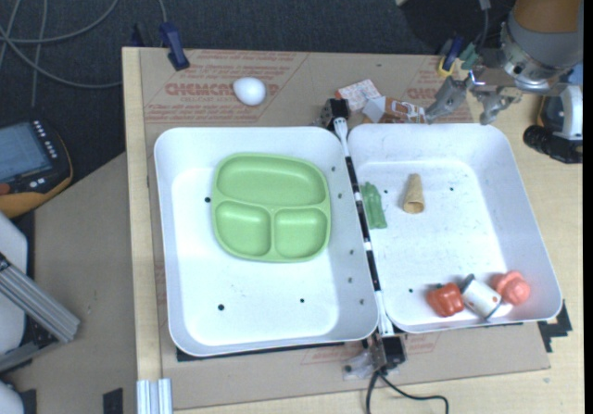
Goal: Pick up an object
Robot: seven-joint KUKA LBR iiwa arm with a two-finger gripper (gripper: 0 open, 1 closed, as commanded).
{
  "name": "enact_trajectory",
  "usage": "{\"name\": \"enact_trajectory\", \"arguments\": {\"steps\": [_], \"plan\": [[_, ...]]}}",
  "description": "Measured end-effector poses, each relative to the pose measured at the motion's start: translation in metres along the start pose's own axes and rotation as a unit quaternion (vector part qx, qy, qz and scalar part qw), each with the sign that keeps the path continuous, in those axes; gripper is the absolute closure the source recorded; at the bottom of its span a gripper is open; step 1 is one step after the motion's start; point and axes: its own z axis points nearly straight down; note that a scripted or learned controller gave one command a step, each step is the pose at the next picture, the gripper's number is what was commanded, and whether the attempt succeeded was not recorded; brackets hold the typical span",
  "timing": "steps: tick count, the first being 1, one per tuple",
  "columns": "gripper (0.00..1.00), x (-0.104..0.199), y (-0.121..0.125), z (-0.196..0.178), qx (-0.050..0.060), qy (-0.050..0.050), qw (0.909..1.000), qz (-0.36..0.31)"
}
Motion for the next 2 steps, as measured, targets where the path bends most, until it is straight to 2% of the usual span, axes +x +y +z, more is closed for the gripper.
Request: {"name": "enact_trajectory", "arguments": {"steps": [1,2], "plan": [[0.00,0.022,-0.030,0.168,-0.001,0.000,1.0000,0.000],[1.00,0.022,-0.030,0.157,-0.002,0.000,1.0000,0.001]]}}
